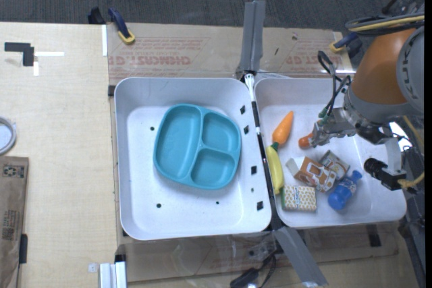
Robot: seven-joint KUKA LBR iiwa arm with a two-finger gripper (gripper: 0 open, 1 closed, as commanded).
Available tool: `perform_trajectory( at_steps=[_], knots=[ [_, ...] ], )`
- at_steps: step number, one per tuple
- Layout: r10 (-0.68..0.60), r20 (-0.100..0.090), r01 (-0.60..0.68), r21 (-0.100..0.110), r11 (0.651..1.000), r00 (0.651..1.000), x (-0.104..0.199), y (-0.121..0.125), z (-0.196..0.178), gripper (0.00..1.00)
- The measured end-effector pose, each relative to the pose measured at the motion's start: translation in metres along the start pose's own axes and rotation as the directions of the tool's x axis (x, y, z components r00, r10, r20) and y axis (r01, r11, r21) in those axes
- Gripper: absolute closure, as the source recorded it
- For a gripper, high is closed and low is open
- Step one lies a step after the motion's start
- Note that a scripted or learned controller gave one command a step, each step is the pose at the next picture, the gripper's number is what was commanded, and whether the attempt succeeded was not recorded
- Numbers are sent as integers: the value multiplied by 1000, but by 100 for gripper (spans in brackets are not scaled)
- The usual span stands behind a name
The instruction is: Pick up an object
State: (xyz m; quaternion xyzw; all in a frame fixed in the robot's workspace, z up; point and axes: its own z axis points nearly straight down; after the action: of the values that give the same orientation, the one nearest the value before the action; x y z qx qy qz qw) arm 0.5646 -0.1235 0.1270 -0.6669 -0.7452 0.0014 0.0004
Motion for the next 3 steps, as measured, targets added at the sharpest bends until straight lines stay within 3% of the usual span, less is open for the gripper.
perform_trajectory(
  at_steps=[1,2,3],
  knots=[
    [0,0,0,0,1000,1000,0,0,0,0],
    [-8,-2,8,0,1000,1000,15,-32,36,0],
    [-4,-1,4,0,1000,1000,13,-32,27,100]
  ],
)
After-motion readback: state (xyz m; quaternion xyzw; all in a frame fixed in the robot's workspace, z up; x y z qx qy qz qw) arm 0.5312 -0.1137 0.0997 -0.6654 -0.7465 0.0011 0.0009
